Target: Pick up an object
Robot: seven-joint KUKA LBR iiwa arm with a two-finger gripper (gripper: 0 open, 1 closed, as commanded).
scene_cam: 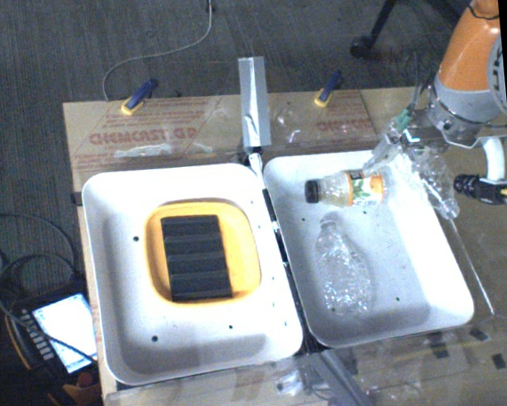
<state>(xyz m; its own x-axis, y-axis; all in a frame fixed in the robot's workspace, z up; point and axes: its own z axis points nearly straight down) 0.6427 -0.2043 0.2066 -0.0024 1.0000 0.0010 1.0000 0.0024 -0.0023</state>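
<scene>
A bottle with an orange label [352, 188] and a black cap lies on its side at the back of the right bin [443, 313]. A crushed clear plastic bottle [342, 269] lies in the middle of the same bin. A yellow tray holding a black ribbed block [196, 257] sits in the left bin [124, 344]. My gripper [411, 188] hangs over the right bin's back right corner, open, its clear fingers [385, 156] spread in a V. One fingertip is just by the labelled bottle's base, and nothing is held between them.
A grey upright post [253, 99] stands behind the gap between the bins. Two blue-and-yellow clamps [139, 95] hold the board at the back. A tablet and cables [56, 328] lie on the floor at the left.
</scene>
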